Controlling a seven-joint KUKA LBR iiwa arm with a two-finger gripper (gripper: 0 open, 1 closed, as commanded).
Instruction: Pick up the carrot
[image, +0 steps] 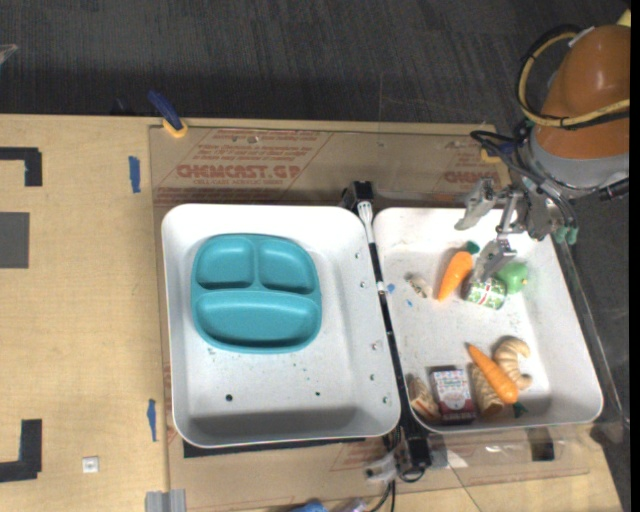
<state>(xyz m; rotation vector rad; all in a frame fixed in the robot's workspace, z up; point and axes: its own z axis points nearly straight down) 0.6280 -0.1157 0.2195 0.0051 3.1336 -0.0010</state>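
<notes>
Two orange carrots lie in the right bin (560, 300). One carrot (455, 273) is tilted upright near the bin's upper middle. The other carrot (493, 372) lies slanted at the lower right, against a bread roll (514, 353). My gripper (484, 243) hangs over the bin's upper right, just right of the upper carrot and above a green and white pack (492, 290). Its fingers stand open and hold nothing. The grey arm with its orange band reaches in from the top right corner.
The left bin (340, 390) holds a teal divided plate (257, 291). A dark red packet (450, 389) and a brownish item (424, 402) sit at the right bin's front edge. A small scrap (415, 288) lies left of the upper carrot.
</notes>
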